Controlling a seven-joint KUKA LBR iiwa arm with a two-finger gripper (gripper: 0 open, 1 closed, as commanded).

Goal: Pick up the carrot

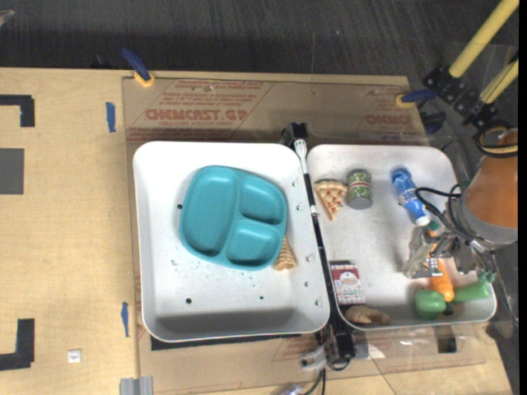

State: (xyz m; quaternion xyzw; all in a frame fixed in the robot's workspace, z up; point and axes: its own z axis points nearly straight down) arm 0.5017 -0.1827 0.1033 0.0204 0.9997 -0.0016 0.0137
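Observation:
The carrot (pixel 445 284) is a small orange piece with a green top, lying near the front right corner of the right bin (pixel 375 245). My gripper (pixel 428 253) hangs low over the bin, just behind and left of the carrot, its tip close to the carrot's orange end. Whether it touches the carrot is unclear. The grey arm with its orange band (pixel 496 194) comes in from the right edge above it.
A round green toy (pixel 429 304) lies against the carrot's front. The right bin also holds a blue bottle (pixel 406 191), a green can (pixel 359 188), a pizza slice (pixel 331 197), a red box (pixel 347 281) and a brown piece (pixel 367 314). A teal divided plate (pixel 233 216) and a waffle cone (pixel 284 257) sit in the left bin.

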